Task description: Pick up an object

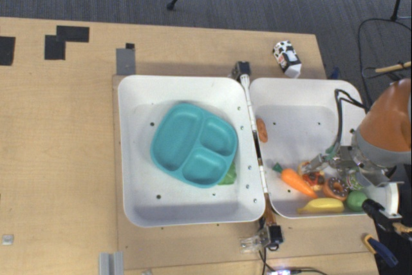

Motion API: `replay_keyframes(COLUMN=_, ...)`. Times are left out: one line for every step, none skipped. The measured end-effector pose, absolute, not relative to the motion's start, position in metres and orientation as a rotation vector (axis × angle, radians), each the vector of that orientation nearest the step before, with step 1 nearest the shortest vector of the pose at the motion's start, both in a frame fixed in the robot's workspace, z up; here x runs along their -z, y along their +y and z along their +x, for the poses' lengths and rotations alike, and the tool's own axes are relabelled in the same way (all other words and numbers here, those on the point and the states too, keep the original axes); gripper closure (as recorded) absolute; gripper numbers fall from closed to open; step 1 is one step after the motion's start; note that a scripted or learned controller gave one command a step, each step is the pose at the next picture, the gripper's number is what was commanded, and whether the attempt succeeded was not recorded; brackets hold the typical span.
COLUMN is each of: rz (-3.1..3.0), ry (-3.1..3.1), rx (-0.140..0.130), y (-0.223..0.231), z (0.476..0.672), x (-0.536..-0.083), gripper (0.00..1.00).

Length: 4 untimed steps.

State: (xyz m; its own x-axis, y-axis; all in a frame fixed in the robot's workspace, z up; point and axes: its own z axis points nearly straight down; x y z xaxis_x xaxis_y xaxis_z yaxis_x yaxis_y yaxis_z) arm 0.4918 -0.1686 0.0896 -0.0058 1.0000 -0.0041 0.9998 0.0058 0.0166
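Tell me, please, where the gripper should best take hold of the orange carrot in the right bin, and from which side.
Probably grip the carrot across its thick middle, coming straight down from above. It lies flat and slanted, green tip toward the bin's middle, so the fingers should close across its narrow width. The banana lies close at its lower end, so avoid that end.

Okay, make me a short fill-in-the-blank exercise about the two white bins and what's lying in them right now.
1. The teal plastic divided tray lies in the ____ white bin.
2. The orange toy carrot lies in the ____ white bin.
3. Next to the yellow toy banana, at the bin's near edge, sits a small round ____ toy.
4. The black-and-white toy milk carton stands on the ____, outside both bins.

Missing words: left; right; green; bench
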Motion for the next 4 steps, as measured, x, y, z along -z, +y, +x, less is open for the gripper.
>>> replay_keyframes(rz=2.197, ry=2.217, rx=-0.026, y=-0.167, z=0.496, x=-0.104, gripper=1.00)
replay_keyframes(rz=2.355, ry=2.075, rx=-0.003, y=-0.151, z=0.523, x=-0.160, gripper=1.00)
replay_keyframes(rz=2.356, ry=2.075, rx=-0.002, y=-0.151, z=0.523, x=-0.160, gripper=0.00)
replay_keyframes(rz=2.269, ry=2.174, rx=-0.001, y=-0.091, z=0.488, x=-0.103, gripper=0.00)
